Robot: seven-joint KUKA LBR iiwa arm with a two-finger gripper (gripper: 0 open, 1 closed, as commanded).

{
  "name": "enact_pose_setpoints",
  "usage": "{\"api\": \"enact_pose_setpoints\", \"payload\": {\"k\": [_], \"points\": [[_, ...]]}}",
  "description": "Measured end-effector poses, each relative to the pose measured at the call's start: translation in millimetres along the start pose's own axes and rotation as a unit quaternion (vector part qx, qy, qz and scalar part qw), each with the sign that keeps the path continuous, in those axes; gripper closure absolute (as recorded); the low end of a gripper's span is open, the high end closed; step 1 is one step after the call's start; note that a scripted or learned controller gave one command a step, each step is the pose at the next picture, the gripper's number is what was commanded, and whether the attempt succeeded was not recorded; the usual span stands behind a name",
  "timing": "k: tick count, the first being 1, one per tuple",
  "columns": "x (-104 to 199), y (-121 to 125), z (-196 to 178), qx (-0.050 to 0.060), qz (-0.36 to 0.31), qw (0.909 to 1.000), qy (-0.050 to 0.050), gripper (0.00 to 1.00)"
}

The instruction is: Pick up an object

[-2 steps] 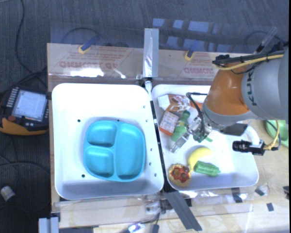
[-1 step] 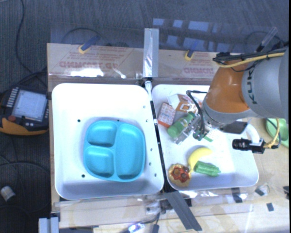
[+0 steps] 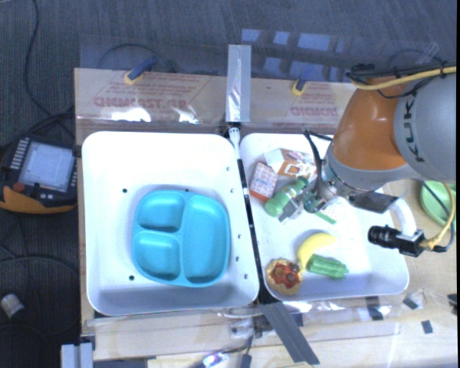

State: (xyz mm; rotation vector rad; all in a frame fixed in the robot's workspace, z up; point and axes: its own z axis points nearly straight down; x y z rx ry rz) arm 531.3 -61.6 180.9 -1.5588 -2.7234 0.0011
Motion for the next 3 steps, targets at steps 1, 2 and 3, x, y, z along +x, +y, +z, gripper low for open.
{"api": "enact_pose_setpoints", "payload": {"k": [1, 2, 3], "points": [[-18.9, -8.0, -0.1, 0.001, -0.007, 1.0000, -0.001, 1.00], [3.4, 25.7, 0.7, 0.001, 0.133, 0.9912, 0.000, 1.00], [64.4, 77.7, -15.4, 0.002, 0.345, 0.9385, -0.002, 1.00]]}}
